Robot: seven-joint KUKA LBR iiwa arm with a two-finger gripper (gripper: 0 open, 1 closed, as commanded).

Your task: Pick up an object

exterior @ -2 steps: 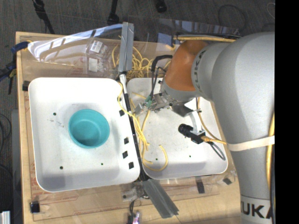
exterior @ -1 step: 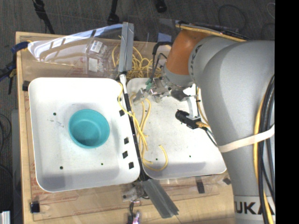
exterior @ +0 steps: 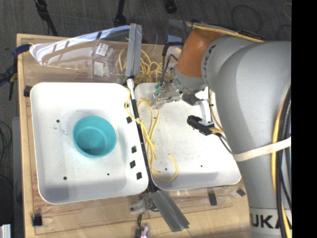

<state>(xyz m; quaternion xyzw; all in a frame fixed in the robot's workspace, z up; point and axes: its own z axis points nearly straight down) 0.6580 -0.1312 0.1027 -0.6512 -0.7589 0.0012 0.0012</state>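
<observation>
A teal bowl point(exterior: 94, 135) stands upright in the middle of the left white bin point(exterior: 49, 182). My gripper point(exterior: 161, 96) is low over the far left corner of the right white bin point(exterior: 198, 180), well apart from the bowl and across the divider from it. The grey arm and its orange band point(exterior: 194, 53) hang over that bin's far right part and hide the floor there. I see nothing clearly held at the gripper.
A yellow cable point(exterior: 154, 128) loops along the right bin's left side and down to its front. Clear plastic sheeting point(exterior: 94, 53) and more yellow cable point(exterior: 143, 66) lie behind the bins. A metal bar point(exterior: 132, 48) runs between the bins at the back.
</observation>
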